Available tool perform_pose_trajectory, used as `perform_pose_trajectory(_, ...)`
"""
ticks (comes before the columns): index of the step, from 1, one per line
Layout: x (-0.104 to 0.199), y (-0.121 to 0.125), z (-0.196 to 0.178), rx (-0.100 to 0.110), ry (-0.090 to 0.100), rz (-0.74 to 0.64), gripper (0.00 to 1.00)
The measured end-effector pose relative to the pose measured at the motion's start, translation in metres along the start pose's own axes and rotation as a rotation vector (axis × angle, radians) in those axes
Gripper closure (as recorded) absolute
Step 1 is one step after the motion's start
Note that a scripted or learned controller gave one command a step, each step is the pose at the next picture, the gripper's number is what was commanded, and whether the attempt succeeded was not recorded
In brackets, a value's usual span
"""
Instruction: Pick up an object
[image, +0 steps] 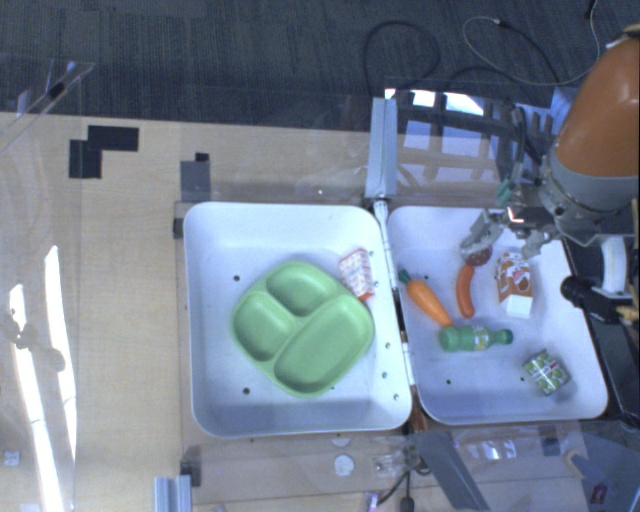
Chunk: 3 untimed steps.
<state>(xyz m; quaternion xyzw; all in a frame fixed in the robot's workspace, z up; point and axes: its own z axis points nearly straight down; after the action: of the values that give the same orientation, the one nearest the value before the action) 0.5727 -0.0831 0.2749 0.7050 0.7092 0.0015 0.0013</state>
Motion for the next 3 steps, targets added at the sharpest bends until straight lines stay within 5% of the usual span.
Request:
perform_pose_trajectory(1, -0.002, -0.014, 0.1, 0.001, 0.0, -0.037, 0.0)
perform_pose_trajectory(2, -0.005, 0.017, 0.186, -0.008, -0.001, -0.179, 0.0)
perform_pose_trajectory(3, -0.003, 0.019, 0.174, -0.015, 0.0, -0.182, 1.0)
